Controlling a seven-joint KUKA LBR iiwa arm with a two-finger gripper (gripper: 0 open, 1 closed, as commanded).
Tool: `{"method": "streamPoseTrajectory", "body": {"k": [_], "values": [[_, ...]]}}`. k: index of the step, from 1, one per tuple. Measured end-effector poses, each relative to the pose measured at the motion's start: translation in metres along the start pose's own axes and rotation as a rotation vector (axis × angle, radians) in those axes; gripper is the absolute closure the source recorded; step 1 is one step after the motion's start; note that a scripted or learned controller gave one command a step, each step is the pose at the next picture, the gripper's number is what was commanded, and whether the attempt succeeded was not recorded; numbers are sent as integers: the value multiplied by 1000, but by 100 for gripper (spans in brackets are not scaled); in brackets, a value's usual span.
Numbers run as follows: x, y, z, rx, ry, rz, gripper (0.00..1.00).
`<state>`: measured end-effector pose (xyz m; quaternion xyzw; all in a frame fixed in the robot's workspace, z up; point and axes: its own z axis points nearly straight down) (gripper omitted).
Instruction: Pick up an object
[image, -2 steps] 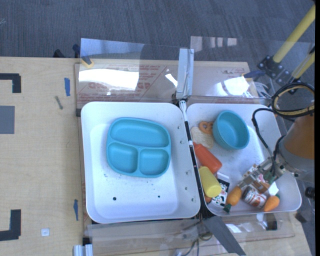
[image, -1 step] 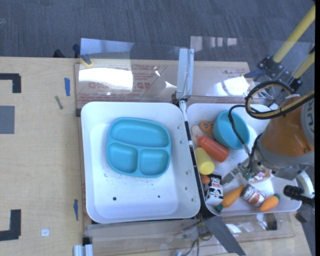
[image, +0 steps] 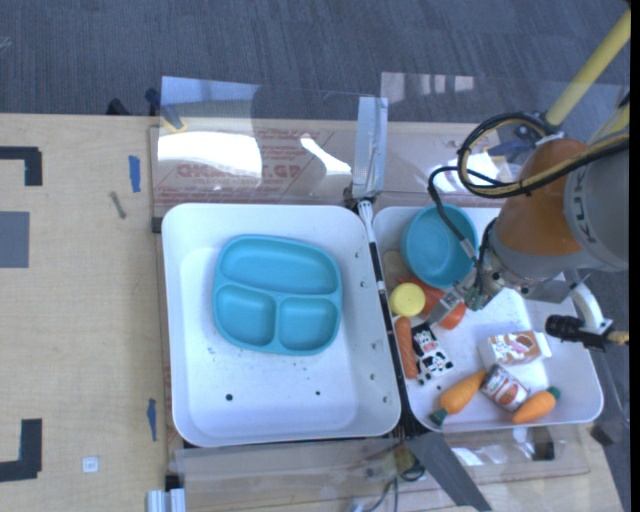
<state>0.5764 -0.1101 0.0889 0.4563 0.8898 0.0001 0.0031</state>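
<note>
1. Camera view: the gripper hangs low in the right bin, jaws just above the red-orange toy beside the yellow ball; whether they're parted, I cannot tell.
2. That toy looks light, hard, slick plastic: best pinched across its middle.

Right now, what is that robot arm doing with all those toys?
The robot arm is reaching down into the right bin, and its gripper is low among the toy food, next to a blue bowl, a yellow ball and an orange piece. Two toy carrots lie nearer the front. The left bin holds a blue divided plate.
</note>
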Motion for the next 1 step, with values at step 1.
{"method": "streamPoseTrajectory", "body": {"k": [1], "values": [[-1,1,-12,-3,-3,-2,100]]}}
